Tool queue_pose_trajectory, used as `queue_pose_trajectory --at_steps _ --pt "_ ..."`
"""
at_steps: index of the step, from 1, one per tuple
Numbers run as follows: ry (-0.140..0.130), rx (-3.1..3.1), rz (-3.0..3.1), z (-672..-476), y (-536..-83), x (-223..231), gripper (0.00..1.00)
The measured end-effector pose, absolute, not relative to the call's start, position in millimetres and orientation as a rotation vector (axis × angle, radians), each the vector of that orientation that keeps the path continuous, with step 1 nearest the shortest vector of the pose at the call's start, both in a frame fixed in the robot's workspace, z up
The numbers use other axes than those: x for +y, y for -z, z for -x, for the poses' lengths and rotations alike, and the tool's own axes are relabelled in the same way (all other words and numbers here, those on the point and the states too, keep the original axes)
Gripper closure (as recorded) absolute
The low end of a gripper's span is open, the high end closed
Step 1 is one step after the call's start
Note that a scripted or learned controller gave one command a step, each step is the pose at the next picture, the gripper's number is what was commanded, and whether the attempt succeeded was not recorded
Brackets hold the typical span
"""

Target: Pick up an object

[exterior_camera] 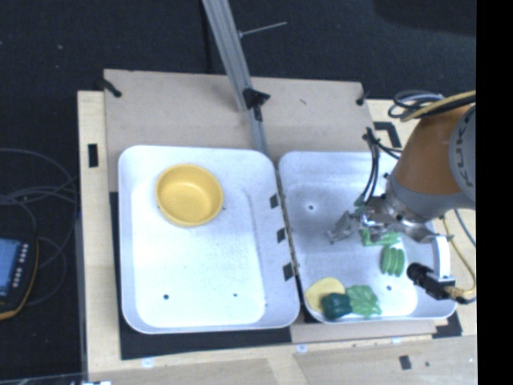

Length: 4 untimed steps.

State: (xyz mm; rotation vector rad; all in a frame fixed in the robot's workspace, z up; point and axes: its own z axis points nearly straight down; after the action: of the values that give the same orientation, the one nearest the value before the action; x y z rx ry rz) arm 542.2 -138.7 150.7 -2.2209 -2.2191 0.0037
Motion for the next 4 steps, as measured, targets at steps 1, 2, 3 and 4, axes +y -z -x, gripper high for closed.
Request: queue_pose_trajectory --at_steps 1,2,3,4 --pt "-0.001 -2.221 2.222 -542.0 -100 -139 0.00" --pt "0.004 -2.221 2.225 -543.1 -112 -139 1.00" --pt "0.004 -2.223 2.225 -545.4 -157 -147 1.00" --pt "0.005 -2.224 2.224 -551.3 -201 -145 1.00"
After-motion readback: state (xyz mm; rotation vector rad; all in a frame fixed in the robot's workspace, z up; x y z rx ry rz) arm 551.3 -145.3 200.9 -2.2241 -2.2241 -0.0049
